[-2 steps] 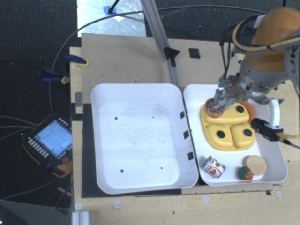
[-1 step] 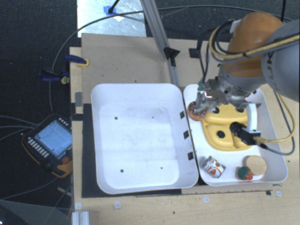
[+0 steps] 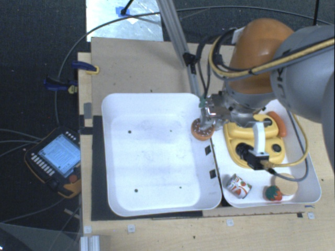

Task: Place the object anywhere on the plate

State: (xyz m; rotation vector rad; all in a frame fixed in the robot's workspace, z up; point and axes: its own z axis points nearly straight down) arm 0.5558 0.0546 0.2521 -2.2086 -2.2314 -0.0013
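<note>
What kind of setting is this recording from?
Likely a robotics lab test bench: two white bins on a board clamped at its edge, a teach pendant lying on dark carpet, and loose cables.

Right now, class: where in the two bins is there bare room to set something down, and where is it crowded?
The left bin floor is bare. The right bin is crowded: yellow holder, small can, green-and-orange toy, and the arm above.

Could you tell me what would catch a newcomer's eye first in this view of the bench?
The big grey arm with its orange band dominates the upper right, reaching down to the wall between the two bins. At its tip the gripper sits just above a small brown round object at the left bin's right edge. In the right bin, a yellow plate lies partly under the arm.
</note>
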